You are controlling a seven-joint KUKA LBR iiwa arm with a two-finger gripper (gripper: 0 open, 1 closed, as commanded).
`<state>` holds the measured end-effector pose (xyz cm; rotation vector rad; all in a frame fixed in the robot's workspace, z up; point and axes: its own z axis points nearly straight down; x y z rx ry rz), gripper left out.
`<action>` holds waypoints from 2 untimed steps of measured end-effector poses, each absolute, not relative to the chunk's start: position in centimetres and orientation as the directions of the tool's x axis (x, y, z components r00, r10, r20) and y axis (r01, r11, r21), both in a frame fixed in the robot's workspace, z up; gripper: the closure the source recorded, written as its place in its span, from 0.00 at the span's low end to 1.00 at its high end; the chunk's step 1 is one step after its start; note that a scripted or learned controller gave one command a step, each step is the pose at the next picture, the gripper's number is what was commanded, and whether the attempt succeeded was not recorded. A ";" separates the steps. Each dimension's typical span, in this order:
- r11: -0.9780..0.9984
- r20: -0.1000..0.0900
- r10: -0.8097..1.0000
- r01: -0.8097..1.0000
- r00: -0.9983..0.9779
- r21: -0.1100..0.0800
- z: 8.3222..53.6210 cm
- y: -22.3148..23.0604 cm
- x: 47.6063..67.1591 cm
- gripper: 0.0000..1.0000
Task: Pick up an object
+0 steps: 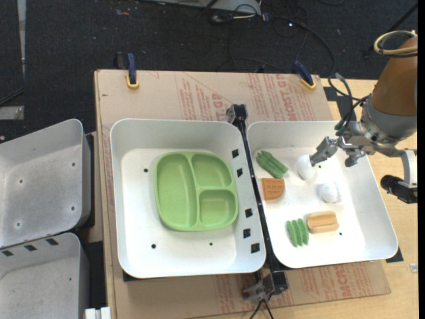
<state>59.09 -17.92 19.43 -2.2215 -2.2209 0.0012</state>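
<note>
A: Over the right bin (372, 198), near its far right corner, the gripper (323, 153) hangs from the grey arm with the orange band (398, 72). Whether its jaws are apart or together I cannot tell; they are too small and dark.

B: What lies closest to them?

A: A white rounded piece (305, 167), just below and left of the jaws, perhaps touching; I cannot be sure. A second white piece (327, 192) sits a little nearer the camera.

B: And the rest?

A: Left of the jaws, a green bean pod (271, 163); below that, an orange waffle-like piece (272, 189). Well below the jaws, a tan bread-like block (322, 222) lies just beside another green pod (297, 232).

B: The other bin?

A: Far left of the jaws, the left bin (133, 198) bears a green divided plate (196, 191).
</note>
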 end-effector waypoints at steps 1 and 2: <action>-0.001 0.000 1.000 1.000 0.001 -0.001 15.0 -18.4 58.7 0.00; 0.000 0.000 1.000 1.000 0.000 -0.002 9.7 -18.3 58.7 0.00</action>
